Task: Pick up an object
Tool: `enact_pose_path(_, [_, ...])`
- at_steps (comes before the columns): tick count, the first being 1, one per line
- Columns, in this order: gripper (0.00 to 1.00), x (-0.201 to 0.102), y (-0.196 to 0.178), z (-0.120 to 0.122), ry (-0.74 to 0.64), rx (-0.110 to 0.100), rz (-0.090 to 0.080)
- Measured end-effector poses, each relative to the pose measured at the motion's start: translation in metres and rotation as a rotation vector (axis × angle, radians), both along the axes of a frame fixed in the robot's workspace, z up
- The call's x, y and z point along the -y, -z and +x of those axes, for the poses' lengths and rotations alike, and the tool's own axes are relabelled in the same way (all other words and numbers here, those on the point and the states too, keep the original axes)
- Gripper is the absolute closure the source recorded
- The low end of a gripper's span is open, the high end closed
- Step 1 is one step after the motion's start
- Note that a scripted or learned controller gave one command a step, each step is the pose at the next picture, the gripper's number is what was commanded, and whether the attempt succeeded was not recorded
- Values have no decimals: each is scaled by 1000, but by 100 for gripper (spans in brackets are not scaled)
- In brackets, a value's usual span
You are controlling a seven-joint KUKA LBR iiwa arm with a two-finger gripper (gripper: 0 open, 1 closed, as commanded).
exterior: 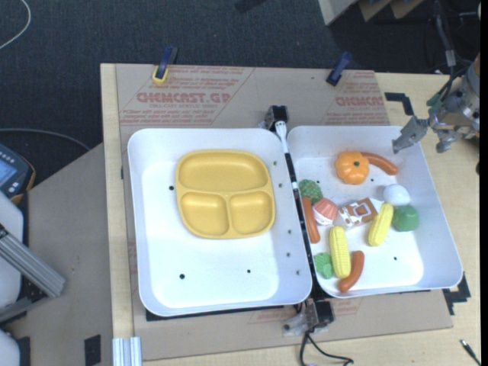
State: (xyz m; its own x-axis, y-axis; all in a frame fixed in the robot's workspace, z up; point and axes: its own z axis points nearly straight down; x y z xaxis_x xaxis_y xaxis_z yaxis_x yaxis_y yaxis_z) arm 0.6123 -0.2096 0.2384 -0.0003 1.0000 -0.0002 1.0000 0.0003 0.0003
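While gripper (428, 132) hovers, jaws spread wide, holding nothing: two corn cobs (339, 252), one orange pumpkin (351, 167), one yellow tray (226, 192).

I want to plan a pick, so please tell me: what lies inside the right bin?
The right bin holds toy food: a pumpkin, two corn cobs, a carrot, broccoli, a white ball, a green piece. Anything beneath the pile is covered.
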Motion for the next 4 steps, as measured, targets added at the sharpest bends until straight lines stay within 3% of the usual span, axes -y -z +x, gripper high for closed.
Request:
enact_pose_path(1, [0, 1, 122, 24, 1, 15, -7])
enact_pose_path(2, [0, -29, 99, -45, 2, -5, 3])
enact_pose_path(3, [0, -59, 132, -73, 2, 25, -9])
enact_pose_path(4, [0, -113, 72, -132, -4, -1, 4])
